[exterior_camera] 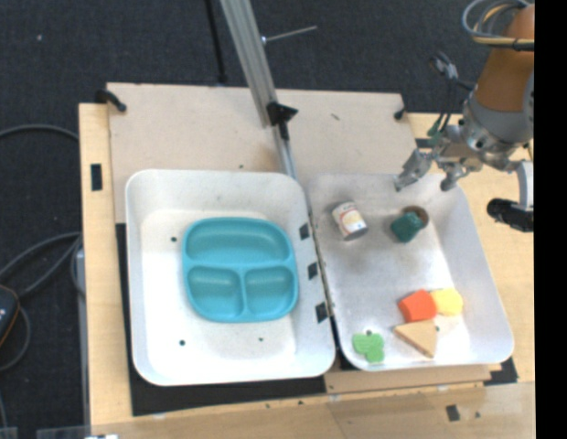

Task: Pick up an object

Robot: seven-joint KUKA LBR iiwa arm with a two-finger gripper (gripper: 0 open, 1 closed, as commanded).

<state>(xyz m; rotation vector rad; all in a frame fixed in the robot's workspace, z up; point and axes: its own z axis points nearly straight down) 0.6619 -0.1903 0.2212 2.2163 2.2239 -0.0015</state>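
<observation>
My gripper (425,174) hangs open over the far edge of the right bin (476,273), with nothing between its fingers. Just in front of it, inside the bin, a dark green block (407,226) lies near a small white can (349,219) with an orange label. At the bin's near side sit an orange block (417,305), a yellow block (447,301), a tan wedge (418,337) and a small green piece (368,346).
The left bin (151,273) holds a teal divided plate (239,269). A slanted metal pole (256,62) rises from between the bins toward the back. Cables lie on the dark floor at the left.
</observation>
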